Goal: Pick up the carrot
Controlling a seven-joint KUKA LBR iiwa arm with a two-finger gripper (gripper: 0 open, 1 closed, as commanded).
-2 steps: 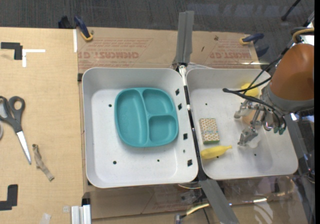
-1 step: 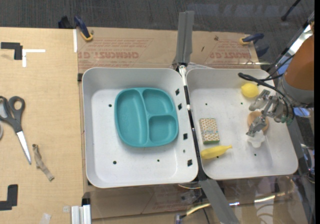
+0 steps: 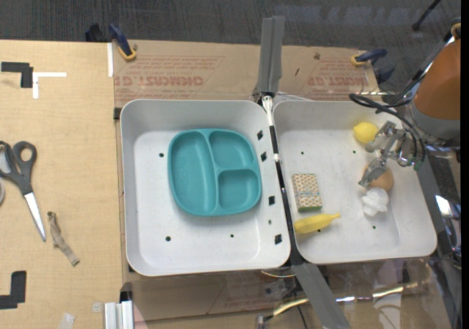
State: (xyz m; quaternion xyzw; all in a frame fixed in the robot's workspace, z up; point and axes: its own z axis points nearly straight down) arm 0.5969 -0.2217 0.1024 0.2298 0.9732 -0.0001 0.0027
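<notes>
Two white bins: left [image 3: 139, 196] held a teal plate [image 3: 215, 171]; gripper [image 3: 381, 161] hovered over right bin [image 3: 410, 243], finger state unclear.

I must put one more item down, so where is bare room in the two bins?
Free: the left white bin floor around the teal divided plate; the right white bin floor between the patterned small box and the pincer. Crowded: its right side.
</notes>
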